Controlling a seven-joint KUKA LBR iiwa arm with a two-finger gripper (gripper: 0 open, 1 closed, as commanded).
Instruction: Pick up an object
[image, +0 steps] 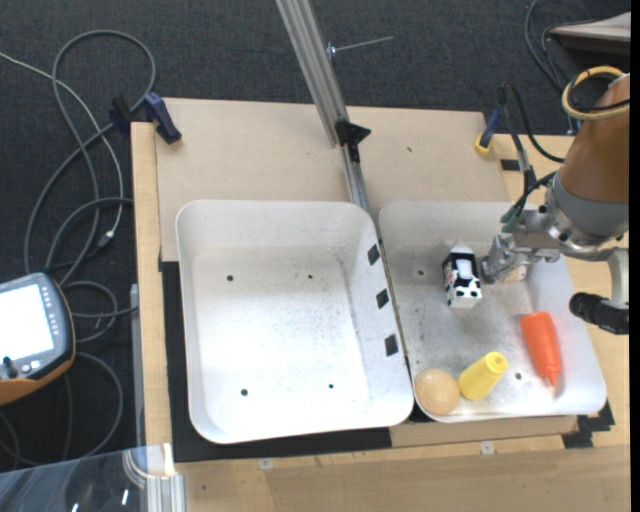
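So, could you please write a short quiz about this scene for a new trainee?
1. True or false: the small black-and-white cow figure lies in the right white bin.
2. Which object lies nearest the gripper? A) orange plastic carrot B) cow figure C) yellow plastic bottle
3. Fill in: the round beige ball rests beside the yellow ____.

Key: 1 true; 2 B; 3 bottle.
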